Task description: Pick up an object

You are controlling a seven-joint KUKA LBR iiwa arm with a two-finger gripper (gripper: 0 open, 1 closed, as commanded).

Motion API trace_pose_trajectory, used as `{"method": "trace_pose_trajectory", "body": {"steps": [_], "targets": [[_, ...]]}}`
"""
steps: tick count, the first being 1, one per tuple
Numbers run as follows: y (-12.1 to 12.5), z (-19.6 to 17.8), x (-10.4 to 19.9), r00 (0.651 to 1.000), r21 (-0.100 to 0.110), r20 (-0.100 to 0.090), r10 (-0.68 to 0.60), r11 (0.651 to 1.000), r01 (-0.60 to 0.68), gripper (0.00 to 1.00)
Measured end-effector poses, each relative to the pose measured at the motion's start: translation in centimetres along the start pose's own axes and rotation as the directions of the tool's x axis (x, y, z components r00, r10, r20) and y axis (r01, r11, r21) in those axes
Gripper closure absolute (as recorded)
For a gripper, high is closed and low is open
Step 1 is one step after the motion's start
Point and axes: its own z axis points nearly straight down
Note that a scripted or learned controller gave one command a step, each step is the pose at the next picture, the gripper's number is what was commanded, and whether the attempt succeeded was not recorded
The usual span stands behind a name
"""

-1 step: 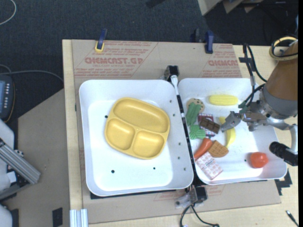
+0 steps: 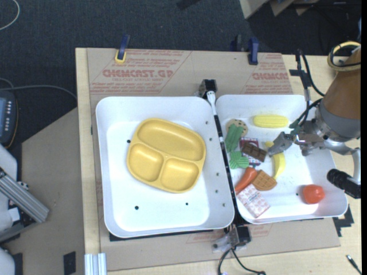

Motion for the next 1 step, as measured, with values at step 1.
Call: {"method": "trace_pose_trajectory", "body": {"steps": [1], "targets": [[-0.08, 6.40, 0.20, 1.000, 0.006, -0.001, 0.000, 1.000, 0.000, 0.00]]}}
